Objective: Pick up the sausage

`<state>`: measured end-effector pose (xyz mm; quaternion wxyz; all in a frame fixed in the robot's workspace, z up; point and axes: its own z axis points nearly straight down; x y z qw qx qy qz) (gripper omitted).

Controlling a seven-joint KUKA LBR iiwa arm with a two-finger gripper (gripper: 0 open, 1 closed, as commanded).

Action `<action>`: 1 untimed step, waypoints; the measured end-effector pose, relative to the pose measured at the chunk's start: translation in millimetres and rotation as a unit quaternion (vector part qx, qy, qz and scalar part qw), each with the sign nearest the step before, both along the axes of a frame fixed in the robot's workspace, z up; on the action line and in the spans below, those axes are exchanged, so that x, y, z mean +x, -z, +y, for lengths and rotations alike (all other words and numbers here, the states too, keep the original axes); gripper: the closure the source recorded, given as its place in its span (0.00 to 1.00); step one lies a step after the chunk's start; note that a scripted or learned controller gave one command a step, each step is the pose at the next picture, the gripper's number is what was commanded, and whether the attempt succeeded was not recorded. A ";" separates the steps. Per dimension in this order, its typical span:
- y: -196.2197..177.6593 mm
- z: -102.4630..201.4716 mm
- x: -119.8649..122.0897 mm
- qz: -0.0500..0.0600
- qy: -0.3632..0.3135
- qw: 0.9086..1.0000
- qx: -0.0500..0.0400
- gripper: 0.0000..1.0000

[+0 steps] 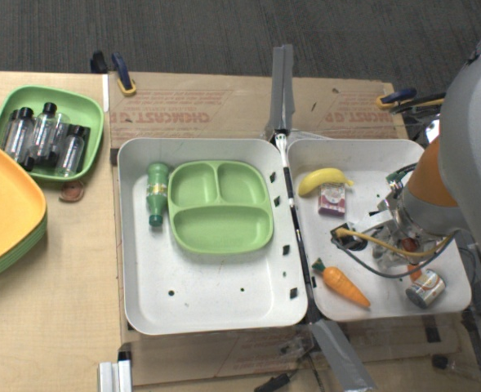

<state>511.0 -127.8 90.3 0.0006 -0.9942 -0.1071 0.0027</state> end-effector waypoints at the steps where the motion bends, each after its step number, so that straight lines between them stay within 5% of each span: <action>1: -0.2 -7.7 -35.1 0.000 -0.071 0.997 0.001 1.00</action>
